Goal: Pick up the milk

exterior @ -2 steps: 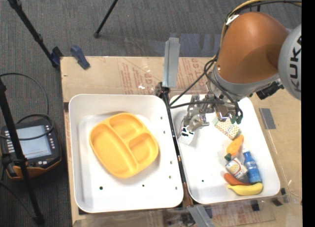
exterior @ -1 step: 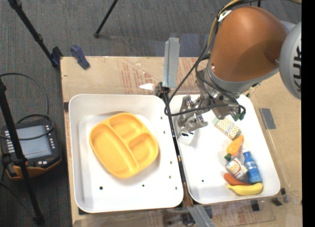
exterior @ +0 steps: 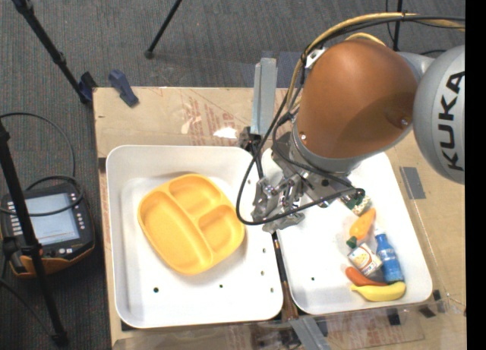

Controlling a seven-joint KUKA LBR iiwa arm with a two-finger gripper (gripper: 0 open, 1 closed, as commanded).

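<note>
A banana (exterior: pixel 379 291) lies in the right bin's (exterior: pixel 319 288) near right corner, the milk carton (exterior: pixel 364 258) just behind it beside a blue bottle (exterior: pixel 389 257). Farther back, at the bin's left edge, the gripper (exterior: pixel 275 203) hangs, grasping nothing I can make out; its state is unclear. A yellow divided tray (exterior: pixel 190 222) fills the left bin (exterior: pixel 125 189).

Wooden bench (exterior: pixel 175 117), two white bins side by side, left (exterior: pixel 121 189), right (exterior: pixel 414 253)

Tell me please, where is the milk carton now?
The milk carton lies in the right bin, near its right corner, among a blue bottle, a carrot and a banana.
</note>
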